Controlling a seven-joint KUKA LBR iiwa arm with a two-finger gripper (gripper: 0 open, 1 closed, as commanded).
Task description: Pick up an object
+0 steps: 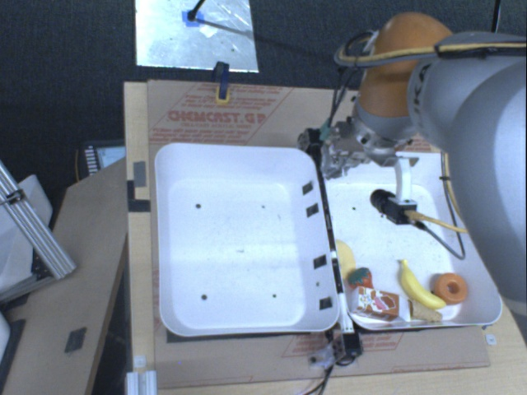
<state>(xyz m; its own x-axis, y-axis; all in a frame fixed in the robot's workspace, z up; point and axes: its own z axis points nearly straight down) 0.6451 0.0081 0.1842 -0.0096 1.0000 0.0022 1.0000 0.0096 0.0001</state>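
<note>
white plastic is seen in two shallow bins lying side by side on a cardboard-covered bench (222, 113). the left white bin (177, 171) is being used as the landmark here. the right white bin (482, 307) is being pressed against its right wall. the grey arm with the orange band (412, 44) is being reached in over the far end of the right bin, and the metal gripper (339, 156) is being held just past the far right corner of the left bin; how wide it stands cannot be told, and nothing is seen in it. near the front right corner of the left bin, a yellow curved banana (414, 285), an orange ring-shaped toy (450, 287), a small red and white packet (377, 303) and a pale yellow rounded piece (344, 257) are being kept together, well apart from the gripper.
</note>
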